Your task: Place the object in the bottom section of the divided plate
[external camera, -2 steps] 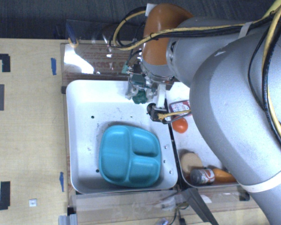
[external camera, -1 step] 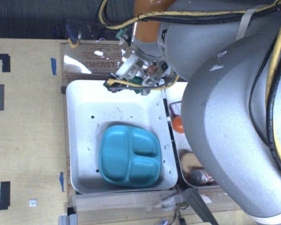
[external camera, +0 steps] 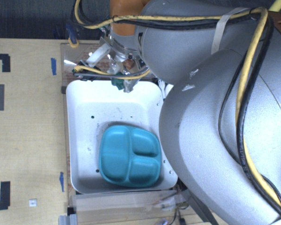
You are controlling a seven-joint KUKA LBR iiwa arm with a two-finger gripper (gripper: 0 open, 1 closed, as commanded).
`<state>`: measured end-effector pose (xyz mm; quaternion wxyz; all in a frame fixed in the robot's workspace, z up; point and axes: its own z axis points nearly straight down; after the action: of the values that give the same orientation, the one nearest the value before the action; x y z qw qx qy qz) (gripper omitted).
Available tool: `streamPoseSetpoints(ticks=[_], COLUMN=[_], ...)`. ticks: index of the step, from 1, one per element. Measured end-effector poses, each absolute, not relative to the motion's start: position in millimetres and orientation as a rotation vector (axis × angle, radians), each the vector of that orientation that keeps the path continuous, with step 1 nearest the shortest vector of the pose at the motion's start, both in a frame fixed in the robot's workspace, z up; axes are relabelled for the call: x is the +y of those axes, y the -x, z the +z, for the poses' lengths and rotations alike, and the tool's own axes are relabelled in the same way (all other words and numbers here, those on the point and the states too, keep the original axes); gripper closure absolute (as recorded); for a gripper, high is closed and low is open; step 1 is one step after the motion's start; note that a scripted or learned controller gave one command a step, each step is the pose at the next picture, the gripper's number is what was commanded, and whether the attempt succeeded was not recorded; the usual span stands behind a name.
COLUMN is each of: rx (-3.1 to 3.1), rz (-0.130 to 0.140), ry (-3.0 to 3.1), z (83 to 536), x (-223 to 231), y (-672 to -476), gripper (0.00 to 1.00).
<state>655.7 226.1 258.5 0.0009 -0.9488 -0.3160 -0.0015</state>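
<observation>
A teal divided plate (external camera: 129, 156) lies in the near half of a white bin (external camera: 113, 106). It has one long section on its left and two smaller sections on its right. My gripper (external camera: 120, 77) hangs over the bin's far rim, well apart from the plate. A small dark green thing (external camera: 117, 83) shows just under the gripper at that rim. Cables and wrist hardware hide how it sits there.
My grey arm (external camera: 215, 125) covers the whole right side of the view and overhangs the bin's right edge. Yellow cables (external camera: 107, 71) loop around the wrist. The wooden bench (external camera: 28, 125) with black marks and blue tape lies to the left.
</observation>
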Motion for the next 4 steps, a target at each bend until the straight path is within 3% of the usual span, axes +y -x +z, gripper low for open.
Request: streamPoseSetpoints(ticks=[1, 2, 3, 4], rx=[-0.645, -0.421, -0.327, -0.386], rz=[-0.009, 0.015, -0.002, -0.006], ry=[3.074, 3.116, 3.124, 3.116], z=[343, 187, 184, 97], x=[224, 223, 225, 226], y=[-651.8, -636.9, -655.7, -646.1], gripper=[1.0, 1.0, 1.0, 1.0])
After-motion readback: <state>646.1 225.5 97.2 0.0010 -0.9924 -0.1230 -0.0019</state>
